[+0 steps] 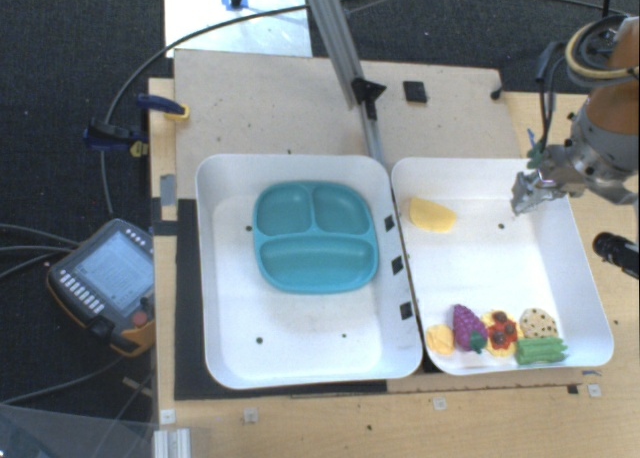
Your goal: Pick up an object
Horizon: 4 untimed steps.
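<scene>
Near the upper-left corner of the right white plastic bin (575,246) lies a pale yellow wedge-shaped toy food piece (432,214), flat and alone. I judge it the easiest target, since nothing crowds it. Along the bin's lower edge sits a tight row: a small yellow-orange piece (439,339), a purple grape cluster (466,327), a red and yellow piece (500,330), a speckled cookie (539,322) and a green pod-shaped piece (541,349), touching or just beside one another.

I see the gripper (527,193) over the bin's upper right, well apart from the wedge, holding nothing; I cannot tell how wide the jaws stand.

Procedure, as I judge it:
1. Translate left until centred above the wedge.
2. Align the jaws across its narrow dimension.
3. Descend vertically, staying off the bin wall.

The left white bin (225,346) holds a teal divided plate (315,238).
</scene>
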### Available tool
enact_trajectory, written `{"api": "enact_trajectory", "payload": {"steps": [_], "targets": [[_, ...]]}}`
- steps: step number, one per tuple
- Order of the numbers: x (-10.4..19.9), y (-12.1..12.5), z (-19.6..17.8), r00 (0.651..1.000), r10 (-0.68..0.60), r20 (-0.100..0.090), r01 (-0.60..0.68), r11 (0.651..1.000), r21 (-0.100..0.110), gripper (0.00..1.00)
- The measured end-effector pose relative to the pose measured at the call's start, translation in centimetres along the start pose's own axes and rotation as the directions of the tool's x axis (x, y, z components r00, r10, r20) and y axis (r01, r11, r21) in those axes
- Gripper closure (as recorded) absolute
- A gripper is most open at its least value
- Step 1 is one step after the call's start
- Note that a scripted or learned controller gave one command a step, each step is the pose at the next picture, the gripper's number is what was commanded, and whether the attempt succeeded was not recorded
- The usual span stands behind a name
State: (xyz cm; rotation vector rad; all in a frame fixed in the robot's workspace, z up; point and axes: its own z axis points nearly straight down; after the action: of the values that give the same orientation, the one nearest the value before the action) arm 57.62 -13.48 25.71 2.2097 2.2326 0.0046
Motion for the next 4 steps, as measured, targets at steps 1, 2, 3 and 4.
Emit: {"api": "enact_trajectory", "payload": {"steps": [1, 2, 3, 4], "targets": [[5.5, -1.7, -0.4, 1.0, 0.0, 0.0, 0.0, 1.0, 0.001, 1.0], [9.6, -2.8, 0.1, 1.0, 0.001, 0.0, -0.001, 1.0, 0.002, 1.0], [14.2, -5.1, 1.3, 1.0, 0.001, 0.0, -0.001, 1.0, 0.004, 1.0], [20.2, -6.5, 2.5, 1.0, 0.0, -0.001, 0.0, 1.0, 0.003, 1.0]]}}
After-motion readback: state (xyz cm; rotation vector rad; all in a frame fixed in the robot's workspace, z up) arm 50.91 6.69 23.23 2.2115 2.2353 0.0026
